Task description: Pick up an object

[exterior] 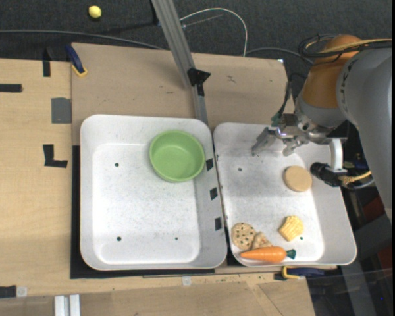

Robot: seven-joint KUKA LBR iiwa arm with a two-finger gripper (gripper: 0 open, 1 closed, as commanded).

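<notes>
You've got the end effector (274, 143) hanging over the upper part of the right bin (250, 196), fingers spread apart w/ nothing between them. Nearest pick candidate is the round tan piece (297, 178): it sits just below and a bit right of the end effector, near but not touching. It's round, so no long axis to line up on.

Farther down from the end effector, at the bin's bottom edge: yellow chunk (290, 228), cookie (242, 233), and carrot (266, 255), whose long axis runs left-right, leafy end pointing right. The green bowl (176, 155) is well left of the end effector in the left bin (118, 196).

My read: the short move is down-right to the tan piece; you'd want the fingers straddling it before closing.
</notes>
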